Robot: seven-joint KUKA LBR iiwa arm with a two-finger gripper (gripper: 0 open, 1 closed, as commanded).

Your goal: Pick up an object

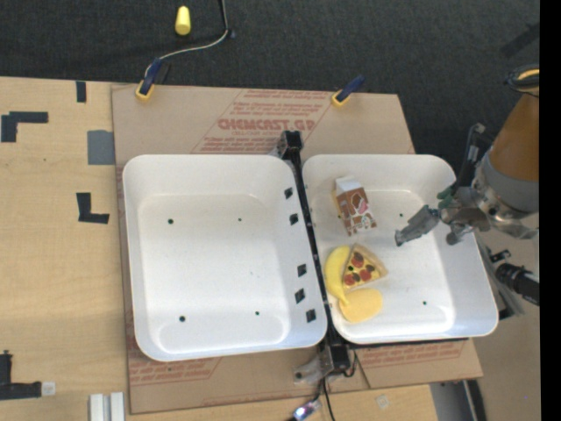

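The right bin (438, 323) holds three things. A small brown and white carton (352, 206) stands near its left wall. In front of it lies a toy pizza slice (362, 267), resting partly on a yellow banana-shaped toy (351, 296). My gripper (434, 229) hangs over the right half of this bin, to the right of the carton and the pizza slice and apart from both. It is open, one finger (412, 231) pointing left and the other (458, 233) near the bin's right side, with nothing between them.
The left bin (140, 235) sits beside the right one, with a black divider (301, 226) between them. Both rest on a cardboard sheet (254, 121) held by clamps. The arm's orange band (517, 139) rises at the right edge.
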